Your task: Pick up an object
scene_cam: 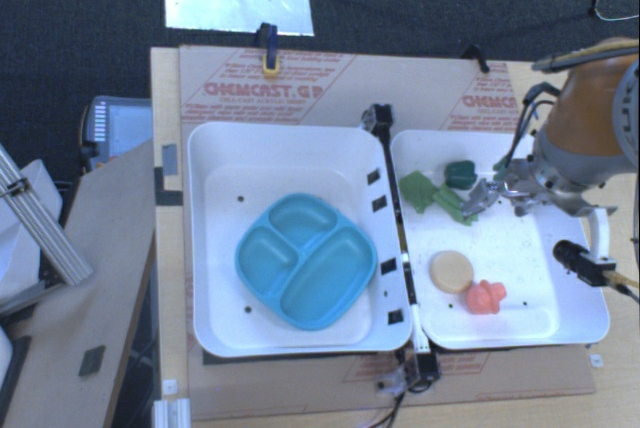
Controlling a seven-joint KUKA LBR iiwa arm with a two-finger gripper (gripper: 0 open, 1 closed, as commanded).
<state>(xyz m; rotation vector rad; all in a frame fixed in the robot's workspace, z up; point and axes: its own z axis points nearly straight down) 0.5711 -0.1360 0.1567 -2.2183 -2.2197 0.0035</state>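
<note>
Here the gripper (480, 199) hung low over the right bin (575, 321), just beside the light green piece (430, 193). That piece lay toward the divider from it. Its grip could not be told.

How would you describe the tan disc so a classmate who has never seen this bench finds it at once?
Start at the right-hand white bin. Near its front edge, by the divider, lies the tan disc. It is flat, round and pale, unlike the lumpy pink toy beside it and the green pieces farther back.
</note>
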